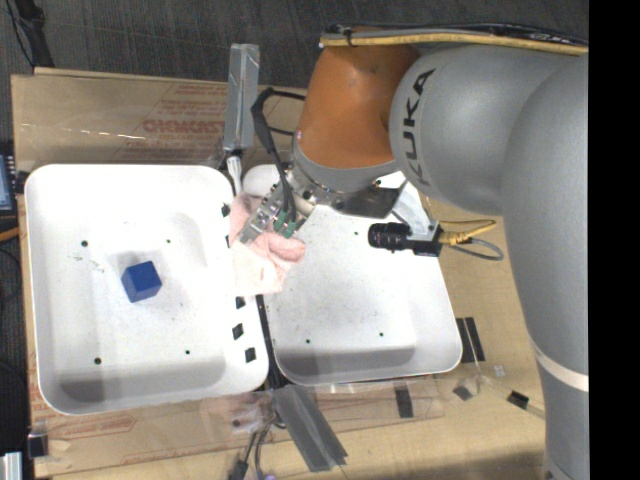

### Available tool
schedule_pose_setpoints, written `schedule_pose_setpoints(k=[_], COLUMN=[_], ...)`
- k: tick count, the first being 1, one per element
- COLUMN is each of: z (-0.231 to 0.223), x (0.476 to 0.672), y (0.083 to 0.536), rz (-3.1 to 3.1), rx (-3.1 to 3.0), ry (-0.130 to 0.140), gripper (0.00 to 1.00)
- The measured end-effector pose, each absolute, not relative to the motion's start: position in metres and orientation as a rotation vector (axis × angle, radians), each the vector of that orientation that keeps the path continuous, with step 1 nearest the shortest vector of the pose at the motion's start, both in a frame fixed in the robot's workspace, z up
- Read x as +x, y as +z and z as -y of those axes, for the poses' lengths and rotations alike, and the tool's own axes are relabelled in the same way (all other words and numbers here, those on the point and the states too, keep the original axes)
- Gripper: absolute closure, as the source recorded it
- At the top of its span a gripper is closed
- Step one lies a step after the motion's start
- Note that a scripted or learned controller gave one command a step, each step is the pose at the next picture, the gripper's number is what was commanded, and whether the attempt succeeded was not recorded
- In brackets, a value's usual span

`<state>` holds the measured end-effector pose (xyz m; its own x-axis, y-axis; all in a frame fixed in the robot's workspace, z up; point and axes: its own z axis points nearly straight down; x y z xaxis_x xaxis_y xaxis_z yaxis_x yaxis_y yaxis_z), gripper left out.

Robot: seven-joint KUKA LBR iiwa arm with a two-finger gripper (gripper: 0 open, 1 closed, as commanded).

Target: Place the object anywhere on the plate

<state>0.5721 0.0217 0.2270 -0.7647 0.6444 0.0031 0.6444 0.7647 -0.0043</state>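
Note:
A small blue cube (142, 280) lies near the middle of the left bin (60, 208). A pale pink, flat, plate-like thing (262, 264) rests at the left edge of the right bin (400, 338), against the wall between the two bins. My gripper (272, 220) hangs right over the pink thing's upper part and hides some of it. I see nothing clearly held in it. The cube is well to the gripper's left, a good hand's width away.
A white rounded object (260, 179) sits just behind the gripper at the right bin's back-left corner. A grey upright bracket (241, 98) stands behind the bins. The big grey arm covers the right bin's back right, with a black cable plug (400, 237) beside it.

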Motion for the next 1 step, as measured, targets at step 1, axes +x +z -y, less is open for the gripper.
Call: schedule_pose_setpoints(k=[1], z=[-0.0671], x=[0.5678], y=[0.2379], rz=[3.108], rx=[-0.465], ry=[0.001], gripper=[1.00])
